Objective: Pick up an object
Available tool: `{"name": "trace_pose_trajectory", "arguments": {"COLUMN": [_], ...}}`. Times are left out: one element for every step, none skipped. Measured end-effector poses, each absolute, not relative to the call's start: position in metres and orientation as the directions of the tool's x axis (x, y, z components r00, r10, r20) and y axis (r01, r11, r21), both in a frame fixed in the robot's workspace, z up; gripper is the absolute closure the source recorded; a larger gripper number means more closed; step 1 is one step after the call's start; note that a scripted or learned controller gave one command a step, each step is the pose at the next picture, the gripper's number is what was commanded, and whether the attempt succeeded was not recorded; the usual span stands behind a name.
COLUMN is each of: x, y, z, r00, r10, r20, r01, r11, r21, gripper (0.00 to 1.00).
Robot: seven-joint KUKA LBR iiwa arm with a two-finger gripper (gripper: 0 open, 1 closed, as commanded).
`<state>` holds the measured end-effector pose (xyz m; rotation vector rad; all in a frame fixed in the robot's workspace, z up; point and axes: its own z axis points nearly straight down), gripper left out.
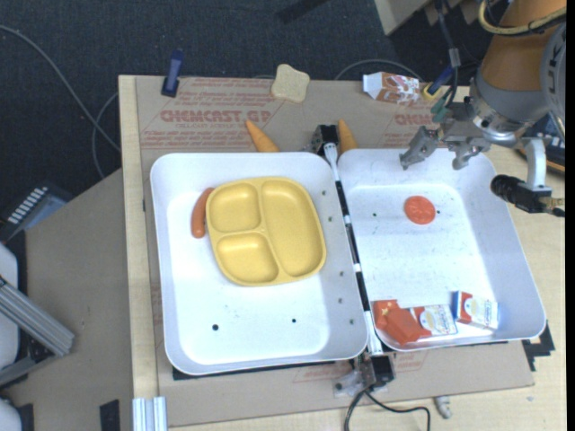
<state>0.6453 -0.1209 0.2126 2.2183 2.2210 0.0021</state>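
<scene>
Well, this looks like the approach, with nothing picked yet: the gripper [440,149] hangs over the far rim of the right bin [503,241], its two fingers spread apart and nothing between them, touching no object that I can see. The nearest candidate is the red round piece [420,209], lying flat on the bin floor a little nearer the camera than the fingers and apart from them. At the bin's near edge lie a red carton [411,321] and a small white carton [474,311] (both pressed against the rim, which I'd guess makes them awkward). The left bin [180,312] holds a yellow tray [266,230] with a sausage [199,214] beside it. Next, I'd judge, the arm must come toward the red round piece, centre it between the fingers, descend and close
</scene>
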Motion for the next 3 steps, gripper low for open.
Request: {"name": "trace_pose_trajectory", "arguments": {"x": [0.647,0.633,0.635], "y": [-0.144,-0.151,-0.151], "z": [0.146,0.084,0.095], "r00": [0.001,0.001,0.0], "r10": [1.0,1.0,1.0], "r20": [0.0,0.001,0.0], "r01": [1.0,1.0,1.0], "r11": [-0.001,-0.001,0.0], "r21": [-0.003,-0.003,0.002], "gripper": [0.0,0.0,1.0]}}
